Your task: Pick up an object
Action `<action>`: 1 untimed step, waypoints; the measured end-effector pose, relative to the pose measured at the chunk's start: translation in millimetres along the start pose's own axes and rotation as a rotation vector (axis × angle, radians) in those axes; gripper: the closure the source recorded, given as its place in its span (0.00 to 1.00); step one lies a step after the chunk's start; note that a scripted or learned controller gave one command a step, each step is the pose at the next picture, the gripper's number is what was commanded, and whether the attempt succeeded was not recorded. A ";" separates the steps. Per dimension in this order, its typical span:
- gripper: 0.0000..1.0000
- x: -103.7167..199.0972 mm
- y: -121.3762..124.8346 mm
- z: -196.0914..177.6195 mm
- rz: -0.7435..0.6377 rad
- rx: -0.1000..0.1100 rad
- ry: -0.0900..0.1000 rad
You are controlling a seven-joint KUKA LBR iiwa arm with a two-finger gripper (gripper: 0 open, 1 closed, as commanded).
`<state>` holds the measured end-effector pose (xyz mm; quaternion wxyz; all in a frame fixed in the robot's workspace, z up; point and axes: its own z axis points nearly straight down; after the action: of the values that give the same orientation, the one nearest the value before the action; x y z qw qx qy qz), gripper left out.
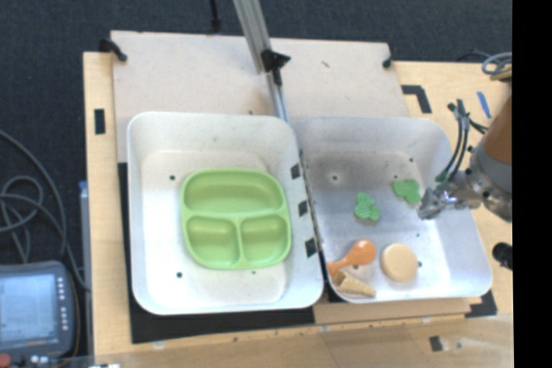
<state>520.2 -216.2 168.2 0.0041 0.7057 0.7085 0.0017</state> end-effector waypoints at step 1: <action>1.00 -7.3 8.8 -60.3 0.000 0.000 -0.001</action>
<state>528.6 -223.3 228.6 0.0047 0.7058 0.7084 0.0014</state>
